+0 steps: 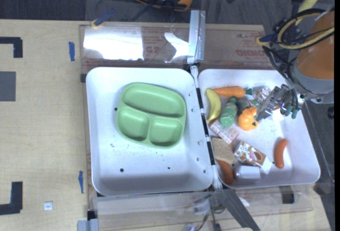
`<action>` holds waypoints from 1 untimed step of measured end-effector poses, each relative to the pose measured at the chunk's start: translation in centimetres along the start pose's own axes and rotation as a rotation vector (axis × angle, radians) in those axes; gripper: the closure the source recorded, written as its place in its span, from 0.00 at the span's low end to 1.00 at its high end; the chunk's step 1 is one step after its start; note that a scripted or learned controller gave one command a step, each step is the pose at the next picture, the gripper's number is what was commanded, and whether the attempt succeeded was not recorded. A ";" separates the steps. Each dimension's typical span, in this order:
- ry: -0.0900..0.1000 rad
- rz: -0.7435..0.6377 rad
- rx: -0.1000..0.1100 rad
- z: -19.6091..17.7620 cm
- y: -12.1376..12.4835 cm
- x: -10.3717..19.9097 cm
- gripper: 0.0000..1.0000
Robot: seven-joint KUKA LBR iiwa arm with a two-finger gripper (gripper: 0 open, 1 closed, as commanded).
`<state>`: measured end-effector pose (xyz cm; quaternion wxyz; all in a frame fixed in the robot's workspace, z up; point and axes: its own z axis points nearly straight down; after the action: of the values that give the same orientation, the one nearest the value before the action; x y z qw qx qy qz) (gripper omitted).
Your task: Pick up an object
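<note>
The right bin holds a pile of small toys. An orange fruit lies beside a green item, a yellow banana and a carrot. My gripper hangs low over the bin's upper middle, reaching in from the right. Its tips are just right of and above the orange fruit, close to it. Nothing shows between the tips.
A red-orange sausage lies at the right bin's right side. A snack packet, a white box and a reddish item sit near the front. The left bin holds a green divided plate. Cables hang at the upper right.
</note>
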<state>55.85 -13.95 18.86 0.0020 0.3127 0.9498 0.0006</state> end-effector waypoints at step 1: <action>-0.001 -0.057 -0.001 -2.4 6.3 -0.9 1.00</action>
<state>60.26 -9.45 21.31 0.0025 0.2857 0.9583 0.0007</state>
